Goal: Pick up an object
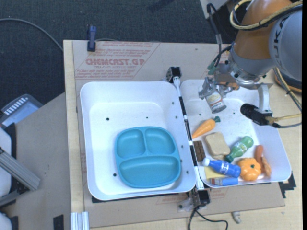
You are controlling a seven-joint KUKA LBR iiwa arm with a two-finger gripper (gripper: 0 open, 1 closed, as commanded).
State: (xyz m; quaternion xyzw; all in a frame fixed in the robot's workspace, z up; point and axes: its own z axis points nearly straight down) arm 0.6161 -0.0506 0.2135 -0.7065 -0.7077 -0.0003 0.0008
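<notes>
We see the gripper [214, 94] at the right bin's [280, 150] twelve o'clock, fingers clamped on a small can [216, 101] raised above the carrot [205, 127]. We should lift straight and slowly, keeping the grip square.

A single fixed camera looks down on the bench [120, 56] from above at a slant, far enough off to take in both white bins whole. The left bin [96, 104] sits at the centre of the frame, the right bin [276, 143] toward the right edge. The arm [268, 28] enters from the upper right corner. Dark floor [48, 8] runs along the top of the frame.
</notes>
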